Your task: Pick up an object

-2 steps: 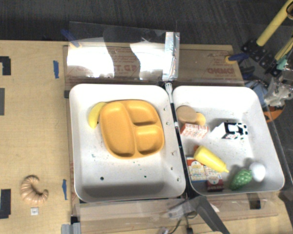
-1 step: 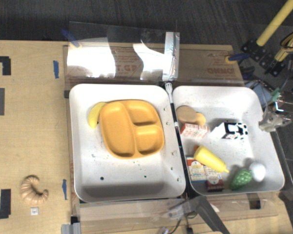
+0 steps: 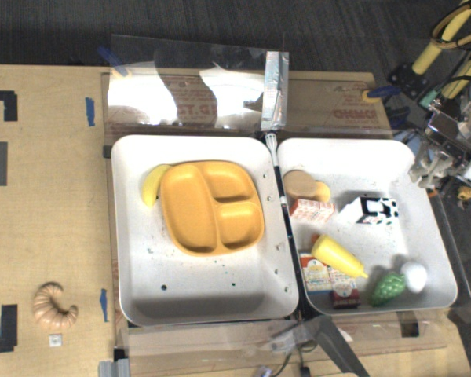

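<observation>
The right bin [image 3: 424,234] holds several items: a tan rounded piece [image 3: 301,183], a small red-and-white box [image 3: 312,208], a black-and-white object [image 3: 376,209], a yellow cone-shaped piece [image 3: 338,256], a green bumpy item [image 3: 388,287], a white ball [image 3: 414,276] and flat red-and-white cartons [image 3: 330,279]. In the left bin [image 3: 133,234] an orange divided plate [image 3: 212,206] lies partly over a yellow item [image 3: 150,185]. My gripper [image 3: 429,167] hangs at the right bin's far right rim, away from all the items, with nothing seen in it.
A croissant-like toy [image 3: 55,305] lies on the bench left of the bins. A clear plastic sheet [image 3: 196,89] and a metal post [image 3: 274,93] stand behind the bins. Cables and hardware [image 3: 447,45] crowd the upper right.
</observation>
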You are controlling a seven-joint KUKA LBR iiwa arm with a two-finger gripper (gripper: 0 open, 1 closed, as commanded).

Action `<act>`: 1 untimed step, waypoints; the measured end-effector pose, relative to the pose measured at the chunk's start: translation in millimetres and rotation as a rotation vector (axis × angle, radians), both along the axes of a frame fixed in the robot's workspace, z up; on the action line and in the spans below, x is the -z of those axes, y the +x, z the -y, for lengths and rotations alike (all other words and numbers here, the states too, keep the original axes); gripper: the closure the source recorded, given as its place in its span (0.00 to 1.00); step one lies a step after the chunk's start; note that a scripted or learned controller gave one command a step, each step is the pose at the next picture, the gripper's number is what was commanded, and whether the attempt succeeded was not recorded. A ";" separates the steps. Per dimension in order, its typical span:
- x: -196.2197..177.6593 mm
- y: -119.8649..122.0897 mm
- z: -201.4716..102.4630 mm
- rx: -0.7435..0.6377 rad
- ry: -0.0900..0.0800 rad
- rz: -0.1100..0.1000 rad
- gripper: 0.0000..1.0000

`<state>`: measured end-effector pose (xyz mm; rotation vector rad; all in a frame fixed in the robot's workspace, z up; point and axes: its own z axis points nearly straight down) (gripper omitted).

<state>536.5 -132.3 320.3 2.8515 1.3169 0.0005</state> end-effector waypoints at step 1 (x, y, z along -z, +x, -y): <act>86.7 -58.4 -6.2 -0.091 0.001 -0.008 1.00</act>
